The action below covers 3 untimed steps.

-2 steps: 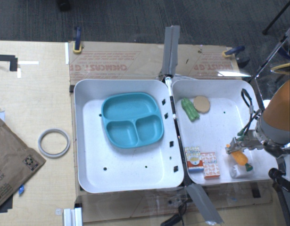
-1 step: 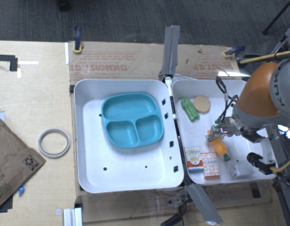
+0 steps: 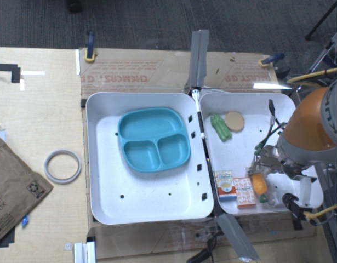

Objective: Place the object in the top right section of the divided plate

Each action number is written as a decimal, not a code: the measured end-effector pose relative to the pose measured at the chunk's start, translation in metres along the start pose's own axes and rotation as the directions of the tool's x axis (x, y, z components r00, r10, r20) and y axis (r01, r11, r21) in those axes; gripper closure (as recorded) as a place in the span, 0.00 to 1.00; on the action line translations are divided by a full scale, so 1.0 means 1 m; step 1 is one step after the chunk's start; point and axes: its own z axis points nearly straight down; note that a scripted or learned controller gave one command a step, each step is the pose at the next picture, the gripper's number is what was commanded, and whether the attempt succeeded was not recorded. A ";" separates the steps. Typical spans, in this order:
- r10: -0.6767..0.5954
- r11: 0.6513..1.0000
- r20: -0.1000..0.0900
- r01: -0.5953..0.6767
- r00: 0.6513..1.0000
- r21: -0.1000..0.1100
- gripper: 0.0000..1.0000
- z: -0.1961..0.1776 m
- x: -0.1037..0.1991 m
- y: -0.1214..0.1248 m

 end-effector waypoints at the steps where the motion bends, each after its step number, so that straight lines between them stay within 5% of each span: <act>1: 0.042 0.999 0.002 -0.042 0.999 -0.003 1.00 -0.001 -0.062 0.051; 2: 0.123 0.992 0.001 -0.123 0.992 -0.003 1.00 -0.032 -0.049 0.058; 3: -0.235 0.972 0.001 0.235 0.972 -0.001 1.00 -0.001 0.017 0.068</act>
